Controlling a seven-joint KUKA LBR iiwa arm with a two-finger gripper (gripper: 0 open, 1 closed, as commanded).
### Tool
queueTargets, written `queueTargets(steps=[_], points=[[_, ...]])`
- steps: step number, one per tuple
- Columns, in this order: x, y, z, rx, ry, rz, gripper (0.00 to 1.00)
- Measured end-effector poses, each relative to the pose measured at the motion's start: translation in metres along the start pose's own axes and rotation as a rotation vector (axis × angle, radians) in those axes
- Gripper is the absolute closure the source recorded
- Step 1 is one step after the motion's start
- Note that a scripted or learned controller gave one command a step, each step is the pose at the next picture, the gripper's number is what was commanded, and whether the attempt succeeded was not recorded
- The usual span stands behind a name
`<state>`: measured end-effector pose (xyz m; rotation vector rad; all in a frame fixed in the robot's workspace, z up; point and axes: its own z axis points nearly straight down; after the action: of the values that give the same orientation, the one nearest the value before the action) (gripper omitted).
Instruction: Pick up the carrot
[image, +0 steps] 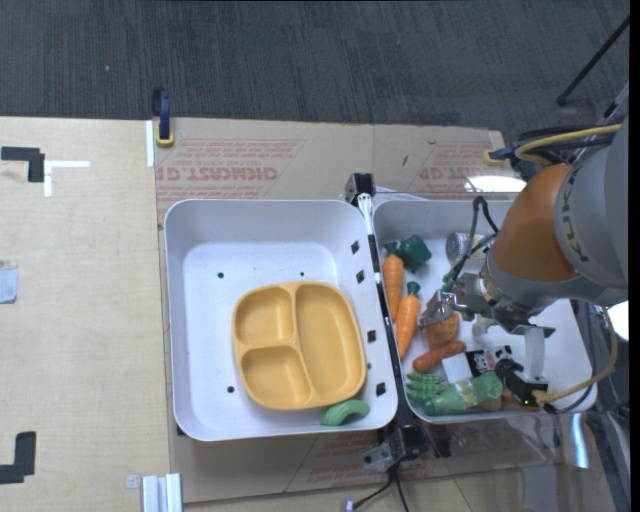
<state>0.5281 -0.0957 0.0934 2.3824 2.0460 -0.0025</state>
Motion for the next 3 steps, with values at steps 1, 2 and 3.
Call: queueTargets(steps=[1,2,3], points=[[-0.001,0.001,-0.008,0.001,-0.001,0.003,1.00],[-0.001,0.002,-0.017,0.000,-0.002,0.004,1.00],[0.007,0.034,0.001,0.001,0.000,0.205,1.00]])
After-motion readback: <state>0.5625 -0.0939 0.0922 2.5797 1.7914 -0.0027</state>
